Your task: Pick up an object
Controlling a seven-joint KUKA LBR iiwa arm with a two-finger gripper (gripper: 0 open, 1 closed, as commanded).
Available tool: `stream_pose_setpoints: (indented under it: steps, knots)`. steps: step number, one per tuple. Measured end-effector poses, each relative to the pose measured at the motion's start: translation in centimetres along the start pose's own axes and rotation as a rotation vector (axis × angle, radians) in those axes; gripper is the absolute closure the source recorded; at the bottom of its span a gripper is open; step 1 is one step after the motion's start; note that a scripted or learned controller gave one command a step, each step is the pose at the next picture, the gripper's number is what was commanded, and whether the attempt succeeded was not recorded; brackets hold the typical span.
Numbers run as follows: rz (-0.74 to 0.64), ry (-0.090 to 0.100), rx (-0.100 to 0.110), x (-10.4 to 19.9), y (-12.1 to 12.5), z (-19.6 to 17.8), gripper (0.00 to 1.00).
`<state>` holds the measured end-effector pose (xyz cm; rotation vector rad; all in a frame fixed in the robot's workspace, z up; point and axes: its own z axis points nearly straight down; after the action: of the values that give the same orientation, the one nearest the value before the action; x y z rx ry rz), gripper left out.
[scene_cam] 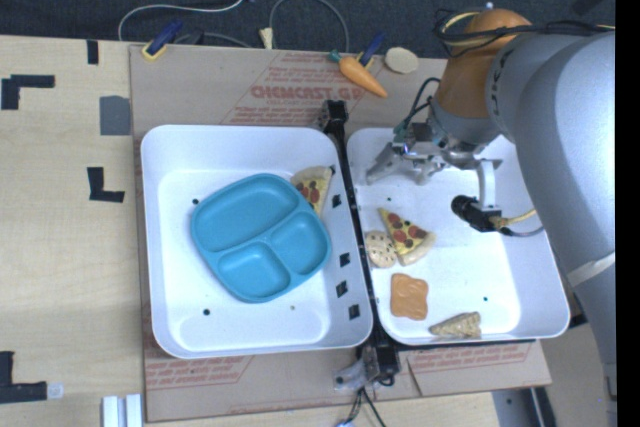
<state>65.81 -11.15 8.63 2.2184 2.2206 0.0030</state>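
My gripper [408, 166] hangs over the upper left part of the right bin [535, 290], fingers spread open with nothing between them. Just below it lie a toy pizza slice [406, 233] and a speckled cookie [380, 250], touching each other. Further toward the front sit an orange-brown square piece [409, 296] and a tan bread wedge [456, 324]. In the left bin [165, 215] a blue divided plate [260, 235] lies flat, with a second pizza slice [314, 185] at its upper right edge.
A toy carrot [360, 75] and a small beige object [401, 60] lie on the cardboard behind the bins. A black divider [345, 205] runs between the bins. Cables trail along the back. The arm's grey body [570, 125] covers the right bin's far right side.
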Motion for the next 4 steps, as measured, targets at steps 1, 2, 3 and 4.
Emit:
stream_pose_setpoints:
  steps: [1, 2, 3, 4]
  knots:
    - [-0.001, -0.001, 0.002, 1.1, 1.1, 0.1, 0.00]
    - [0.000, -0.003, 0.002, 1.2, 1.1, 0.1, 0.00]
    - [0.004, -0.001, -0.002, -4.5, -0.7, -0.1, 0.00]
    - [-0.005, -0.006, 0.004, 1.4, 1.1, 0.0, 0.00]
